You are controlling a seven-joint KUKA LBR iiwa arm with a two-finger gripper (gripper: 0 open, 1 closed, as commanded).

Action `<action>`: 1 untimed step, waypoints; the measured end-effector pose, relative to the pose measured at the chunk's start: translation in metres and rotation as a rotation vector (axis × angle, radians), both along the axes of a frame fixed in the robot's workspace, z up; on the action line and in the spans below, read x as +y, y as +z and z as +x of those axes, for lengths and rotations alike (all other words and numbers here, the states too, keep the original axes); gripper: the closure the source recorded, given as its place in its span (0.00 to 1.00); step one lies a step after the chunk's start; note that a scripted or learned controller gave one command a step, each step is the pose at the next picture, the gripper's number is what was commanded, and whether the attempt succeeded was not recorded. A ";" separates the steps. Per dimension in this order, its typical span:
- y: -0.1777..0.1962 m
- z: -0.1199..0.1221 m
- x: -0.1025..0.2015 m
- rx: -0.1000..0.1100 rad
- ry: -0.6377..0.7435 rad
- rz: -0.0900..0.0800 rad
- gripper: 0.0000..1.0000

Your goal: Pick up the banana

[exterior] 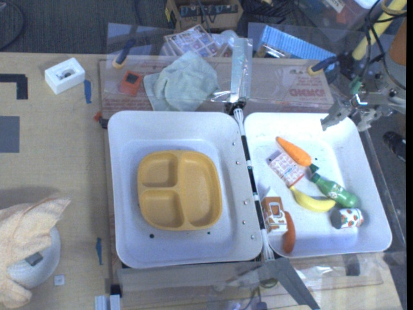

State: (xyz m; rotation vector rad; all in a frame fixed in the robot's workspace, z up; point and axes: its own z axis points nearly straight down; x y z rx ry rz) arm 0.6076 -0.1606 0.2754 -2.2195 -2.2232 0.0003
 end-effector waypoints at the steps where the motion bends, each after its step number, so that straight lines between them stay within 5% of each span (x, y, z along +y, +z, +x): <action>1: -0.092 -0.070 0.020 -0.001 0.136 -0.001 0.00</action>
